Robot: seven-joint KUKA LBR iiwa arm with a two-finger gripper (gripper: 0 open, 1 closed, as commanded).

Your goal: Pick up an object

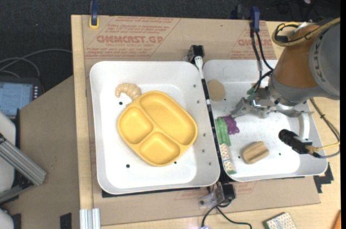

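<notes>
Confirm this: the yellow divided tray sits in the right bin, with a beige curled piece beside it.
Not quite. The camera view shows the yellow divided tray in the left bin, not the right one. The beige curled piece does lie beside it.

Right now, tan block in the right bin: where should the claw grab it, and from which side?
Grip the tan block across its short width at mid-length, coming straight down from above. It lies flat and slightly slanted on the right bin floor, with open floor along both long sides, so turn the claw to match that slant.
</notes>
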